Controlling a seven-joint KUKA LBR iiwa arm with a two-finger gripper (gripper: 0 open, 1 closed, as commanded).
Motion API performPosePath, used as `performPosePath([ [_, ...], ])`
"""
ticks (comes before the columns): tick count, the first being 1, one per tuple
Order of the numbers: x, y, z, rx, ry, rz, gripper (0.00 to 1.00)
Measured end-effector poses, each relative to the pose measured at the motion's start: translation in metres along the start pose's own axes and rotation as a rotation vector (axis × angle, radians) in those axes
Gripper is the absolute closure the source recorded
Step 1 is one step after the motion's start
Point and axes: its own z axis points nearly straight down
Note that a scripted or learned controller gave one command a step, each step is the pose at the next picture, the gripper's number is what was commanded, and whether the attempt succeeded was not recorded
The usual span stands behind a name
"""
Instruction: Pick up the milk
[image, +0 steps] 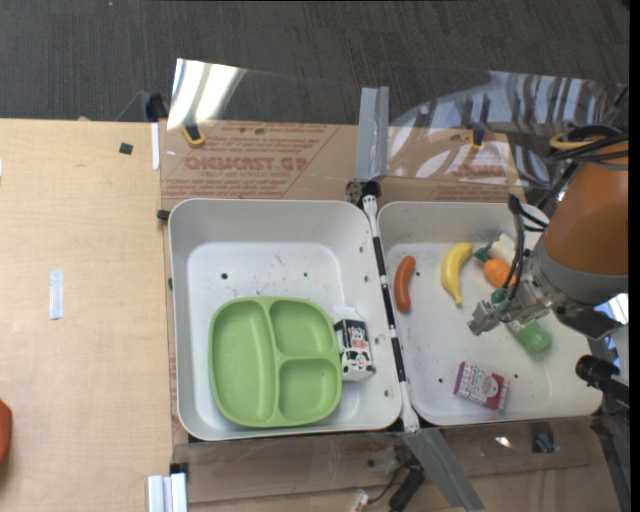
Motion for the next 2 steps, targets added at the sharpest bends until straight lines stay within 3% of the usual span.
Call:
performPosePath([
  [1, -0.033, -0.015, 0.001, 0.000, -0.001, 0.012, 1.00],
  [2, -0.089, 0.039, 0.001, 0.000, -0.001, 0.008, 1.00],
])
